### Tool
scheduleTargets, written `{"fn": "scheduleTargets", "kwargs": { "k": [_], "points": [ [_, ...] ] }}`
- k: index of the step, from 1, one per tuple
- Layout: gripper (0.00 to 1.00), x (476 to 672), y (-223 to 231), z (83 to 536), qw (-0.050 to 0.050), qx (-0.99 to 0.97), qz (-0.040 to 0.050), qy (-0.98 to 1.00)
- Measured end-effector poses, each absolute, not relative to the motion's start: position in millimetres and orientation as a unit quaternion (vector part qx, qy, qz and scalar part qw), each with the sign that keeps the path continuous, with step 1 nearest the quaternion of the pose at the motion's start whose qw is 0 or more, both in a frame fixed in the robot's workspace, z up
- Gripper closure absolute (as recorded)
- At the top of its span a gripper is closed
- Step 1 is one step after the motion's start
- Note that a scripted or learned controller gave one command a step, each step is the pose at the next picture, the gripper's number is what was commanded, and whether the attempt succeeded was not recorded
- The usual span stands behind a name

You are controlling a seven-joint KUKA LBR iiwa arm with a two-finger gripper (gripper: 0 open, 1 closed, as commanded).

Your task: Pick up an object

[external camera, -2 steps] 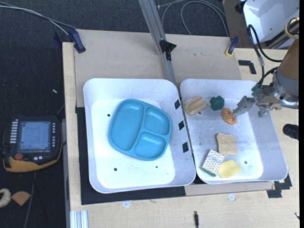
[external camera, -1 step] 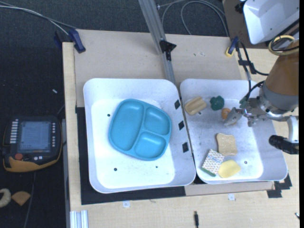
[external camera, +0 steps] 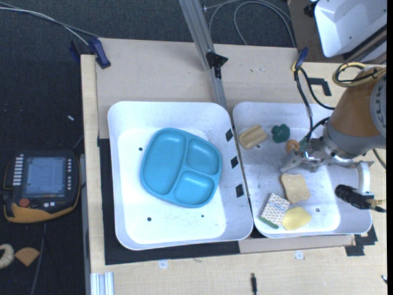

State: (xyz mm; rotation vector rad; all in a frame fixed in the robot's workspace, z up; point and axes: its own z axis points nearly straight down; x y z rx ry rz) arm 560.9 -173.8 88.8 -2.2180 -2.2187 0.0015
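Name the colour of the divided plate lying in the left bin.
Light blue. The divided plate shows best in the camera view.

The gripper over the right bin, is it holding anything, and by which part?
Nothing is held. The gripper hangs in the right bin above the tan bread slice, with only white bin floor showing between its spread fingers.
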Motion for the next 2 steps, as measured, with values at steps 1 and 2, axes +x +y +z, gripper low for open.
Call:
{"fn": "scheduleTargets", "kwargs": {
  "k": [1, 2],
  "points": [
    [1.00, 562.0, -174.1, 102.2, 0.000, -0.707, -0.0007, -0.707],
    [1.00, 565.0, -172.5, 166.1, -0.003, -0.707, -0.0014, -0.708]
  ]
}}
